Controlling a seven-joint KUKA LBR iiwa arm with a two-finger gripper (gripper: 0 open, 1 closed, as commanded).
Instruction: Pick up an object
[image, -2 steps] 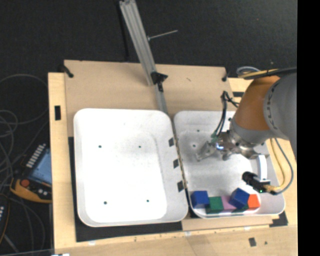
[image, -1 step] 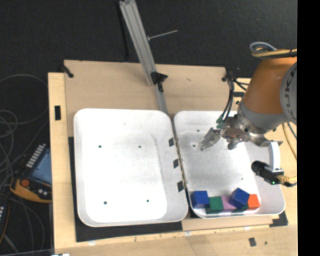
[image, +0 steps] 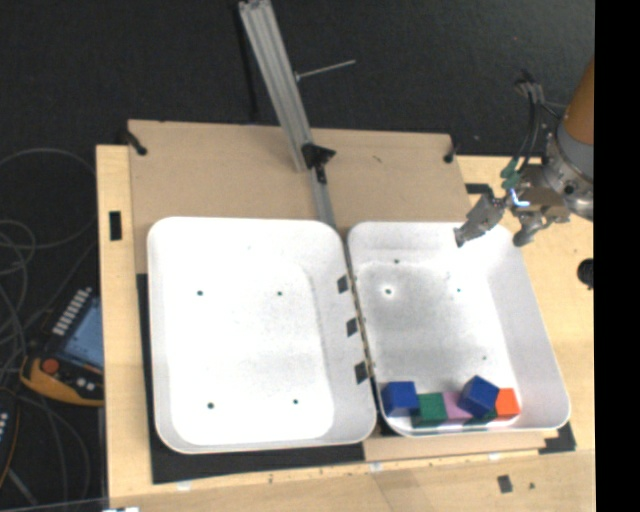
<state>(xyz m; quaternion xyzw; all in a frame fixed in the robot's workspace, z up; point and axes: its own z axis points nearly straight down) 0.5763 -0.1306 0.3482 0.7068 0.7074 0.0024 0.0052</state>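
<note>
Surroundings: a pale wooden bench (image: 400, 150) on dark flooring; loose cables and a handheld pendant (image: 72, 345) lie off its left edge; a grey metal strut (image: 285, 90) slants down from the top to the seam between the bins.
Left bin (image: 180, 250): shallow, white, just beside its neighbour.
Right bin (image: 530, 320): holds all the blocks, crowded along its near wall.
Blue cube (image: 400, 396): leftmost of the cluster, touching the green cube (image: 431, 408) on its right.
Pink piece (image: 457, 408): low, partly hidden between the green cube and the second blue block (image: 481, 394), which sits tilted.
Orange block (image: 508, 402): rightmost, pressed against that blue block.
Handling, as a judgement: they look like small rigid toy blocks, light, not fragile, with smooth faces that could slip under a corner pinch. Flat opposite faces are the place to grip.
Best candidate: the leftmost blue cube, since its left and far sides look free; the others are hemmed in by neighbours and the bin wall.
Gripper (image: 497, 227): poised over the far right corner of the right bin, well apart from the blocks; its two fingers are splayed wide with nothing between them and touching nothing.
</note>
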